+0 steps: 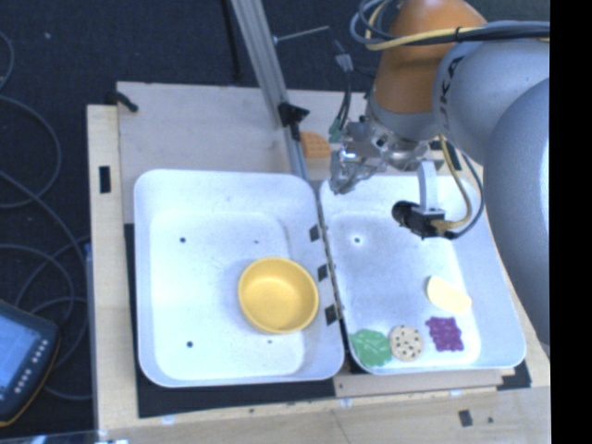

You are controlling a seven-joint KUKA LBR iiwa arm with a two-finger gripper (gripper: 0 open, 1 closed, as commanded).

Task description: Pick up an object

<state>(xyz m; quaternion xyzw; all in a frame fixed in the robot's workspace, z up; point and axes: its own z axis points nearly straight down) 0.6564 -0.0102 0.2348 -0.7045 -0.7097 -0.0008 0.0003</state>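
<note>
A yellow bowl [277, 294] sits in the left bin [176, 248], toward its right side. In the right bin [388, 266], near the front edge, lie a green piece [371, 346], a round speckled cookie [405, 341] and a purple piece [445, 333]. A pale yellow piece [448, 294] rests just behind them at the right. My gripper [342, 178] hangs over the back left corner of the right bin, far from all these objects. Nothing shows between its fingers.
A slanted metal rail [264, 63] runs down to the back edge between the two bins. A black cable fitting [416, 218] hangs from the wrist over the right bin. A small orange block [314, 144] sits behind the bins.
</note>
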